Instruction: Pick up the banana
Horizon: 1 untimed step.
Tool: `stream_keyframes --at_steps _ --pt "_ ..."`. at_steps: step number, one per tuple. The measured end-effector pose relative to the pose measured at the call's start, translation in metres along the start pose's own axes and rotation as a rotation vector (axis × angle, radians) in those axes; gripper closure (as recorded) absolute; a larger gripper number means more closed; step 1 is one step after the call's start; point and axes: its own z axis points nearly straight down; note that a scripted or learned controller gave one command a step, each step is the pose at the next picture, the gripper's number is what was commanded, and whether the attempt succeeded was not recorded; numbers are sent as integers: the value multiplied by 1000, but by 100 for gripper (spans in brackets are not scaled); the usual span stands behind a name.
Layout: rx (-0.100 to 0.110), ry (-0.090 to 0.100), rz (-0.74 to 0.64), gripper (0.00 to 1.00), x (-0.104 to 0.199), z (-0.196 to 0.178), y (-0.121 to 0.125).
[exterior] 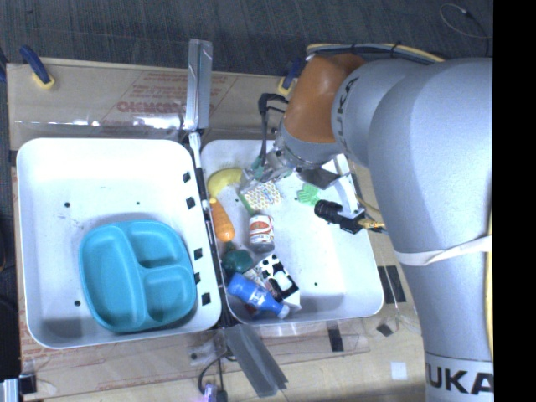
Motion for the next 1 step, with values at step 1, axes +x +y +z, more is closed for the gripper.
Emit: stream_keyframes --at_steps 1 --pt "0 0 0 0 0 0 0"
